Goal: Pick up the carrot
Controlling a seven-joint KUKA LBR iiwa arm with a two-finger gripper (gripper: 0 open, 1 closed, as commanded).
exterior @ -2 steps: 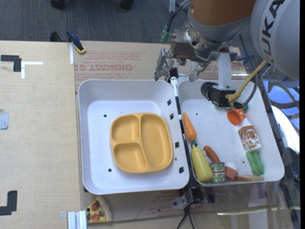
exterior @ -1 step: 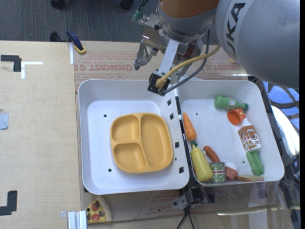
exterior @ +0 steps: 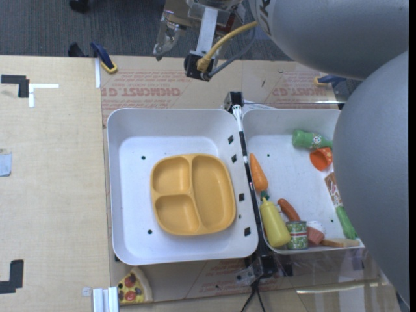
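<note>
1. Hovering above the bins' far edge, gripper (exterior: pixel 183 52) sits over cardboard, fingers parted, nothing between them.
2. Carrot (exterior: pixel 258 172) lies in right bin (exterior: pixel 286 147), against its left wall, just above a yellow bottle (exterior: pixel 273 225).
3. Left bin (exterior: pixel 123 194) holds a yellow tray (exterior: pixel 193 194).

two white bins (exterior: pixel 117 174), one yellow plate (exterior: pixel 193 194), one carrot (exterior: pixel 258 173)

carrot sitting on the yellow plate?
No, the carrot lies in the right bin along its left wall, while the yellow plate is in the left bin.
</note>
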